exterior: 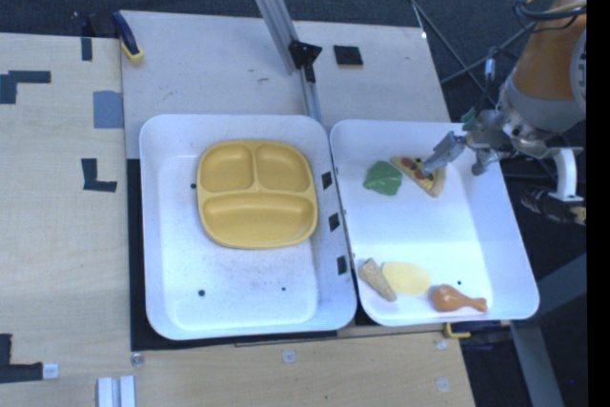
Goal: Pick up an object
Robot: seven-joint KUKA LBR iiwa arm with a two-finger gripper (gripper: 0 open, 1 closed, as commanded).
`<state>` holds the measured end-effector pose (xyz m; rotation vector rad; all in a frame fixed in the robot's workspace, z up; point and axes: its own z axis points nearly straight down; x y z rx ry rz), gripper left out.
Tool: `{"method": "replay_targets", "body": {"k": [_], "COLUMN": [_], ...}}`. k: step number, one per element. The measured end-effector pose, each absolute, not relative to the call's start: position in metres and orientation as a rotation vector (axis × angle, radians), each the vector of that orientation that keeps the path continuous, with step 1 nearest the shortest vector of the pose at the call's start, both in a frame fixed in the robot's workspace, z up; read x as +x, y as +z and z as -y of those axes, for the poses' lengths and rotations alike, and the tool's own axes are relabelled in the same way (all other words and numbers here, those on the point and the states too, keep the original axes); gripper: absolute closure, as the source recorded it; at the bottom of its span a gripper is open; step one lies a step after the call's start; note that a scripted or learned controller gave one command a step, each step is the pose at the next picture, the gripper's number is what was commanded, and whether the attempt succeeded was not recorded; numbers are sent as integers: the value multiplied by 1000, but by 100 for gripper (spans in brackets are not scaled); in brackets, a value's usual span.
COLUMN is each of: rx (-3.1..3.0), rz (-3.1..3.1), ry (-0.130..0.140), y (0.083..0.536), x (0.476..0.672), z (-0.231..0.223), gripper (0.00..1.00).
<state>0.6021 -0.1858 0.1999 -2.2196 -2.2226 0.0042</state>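
The pizza slice (420, 172) lies in the right bin (496, 234), right of centre in the frame, beside a green piece (383, 178). The claw (459, 153) hovers spread above it, gripping nothing; the pickup seems not yet begun.

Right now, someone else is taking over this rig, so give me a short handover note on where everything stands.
Gripper: at the far side of the right bin, right over the pizza slice; whether it grips anything cannot be told.
Right bin: green leaf beside the pizza slice; near the front edge, a tan wedge, a yellow piece and a drumstick.
Left bin: yellow divided plate.
Done: nothing visibly lifted.
Left: grasp one object and raise it.
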Motion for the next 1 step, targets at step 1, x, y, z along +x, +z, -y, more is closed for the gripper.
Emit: {"method": "replay_targets", "body": {"k": [1], "rx": [-2219], "rz": [2220], "ry": [6], "y": [139], "x": [596], "z": [191], "gripper": [0]}}
